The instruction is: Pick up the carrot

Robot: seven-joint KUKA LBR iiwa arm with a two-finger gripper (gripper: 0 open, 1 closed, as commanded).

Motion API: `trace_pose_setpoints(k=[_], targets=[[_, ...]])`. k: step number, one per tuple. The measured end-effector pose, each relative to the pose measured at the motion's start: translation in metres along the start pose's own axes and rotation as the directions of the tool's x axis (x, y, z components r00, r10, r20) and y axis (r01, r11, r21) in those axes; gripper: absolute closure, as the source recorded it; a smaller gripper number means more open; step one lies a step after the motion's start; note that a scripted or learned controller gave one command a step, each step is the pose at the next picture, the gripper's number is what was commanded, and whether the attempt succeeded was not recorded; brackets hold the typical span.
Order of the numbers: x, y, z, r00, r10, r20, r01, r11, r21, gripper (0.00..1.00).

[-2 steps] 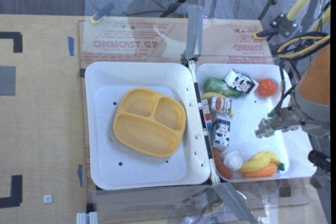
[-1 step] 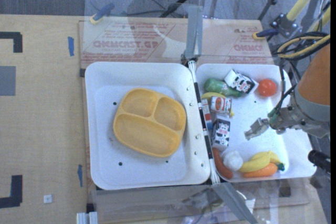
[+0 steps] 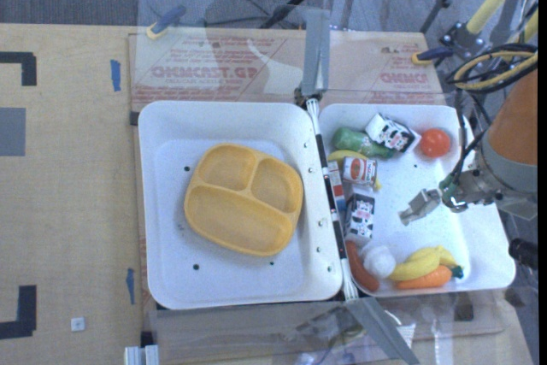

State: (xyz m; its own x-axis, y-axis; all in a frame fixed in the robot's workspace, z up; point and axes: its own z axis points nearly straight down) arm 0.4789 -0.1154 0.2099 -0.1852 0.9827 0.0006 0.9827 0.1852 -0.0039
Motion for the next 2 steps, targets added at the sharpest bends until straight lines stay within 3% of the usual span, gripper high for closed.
trace_pose_setpoints(k=[1, 2], targets=[[0.0069, 0.0010, 0.1001, 1.000, -0.022, 0.000, 0.022, 1.000, 0.000, 0.00], [0.0080, -0.0009, 0.0937, 1.000, -0.020, -0.004, 0.020, 1.000, 0.007, 1.00]])
